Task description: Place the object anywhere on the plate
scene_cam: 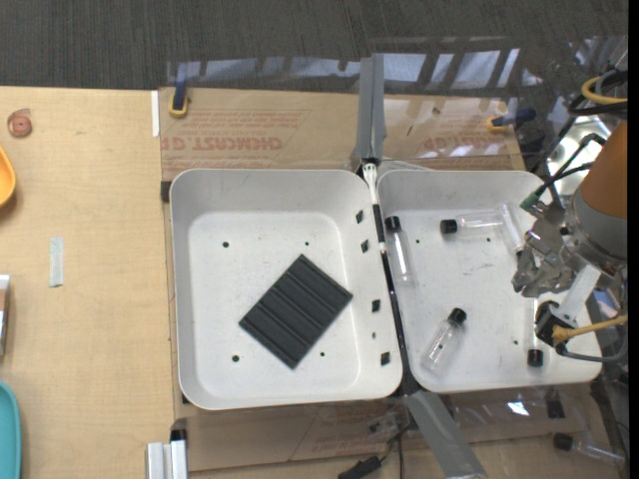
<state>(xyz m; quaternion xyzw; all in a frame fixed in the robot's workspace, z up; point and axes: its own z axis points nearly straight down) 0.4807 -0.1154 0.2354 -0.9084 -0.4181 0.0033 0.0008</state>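
The gripper (pixel 534 267) hangs over the right bin's (pixel 479 362) right edge; whether its fingers are closed I cannot tell. Clear, black-capped tubes lie there, one (pixel 446 332) near the front and others (pixel 479 225) toward the back. The ribbed dark rectangular plate (pixel 297 310) lies tilted in the left bin (pixel 200 297), with open floor around it.

The counter (pixel 80 367) is pale wood on the left, and sheets of brown cardboard (pixel 260 133) cover it under the two white bins. The left bin (pixel 190 297) and the right bin (pixel 499 367) sit side by side on the cardboard, their inner rims touching. On the bare wood lie a small grey strip (pixel 56 262), a small reddish disc (pixel 19 123) and, at the left edge, an orange thing (pixel 5 178) and a teal thing (pixel 8 437), both cut off
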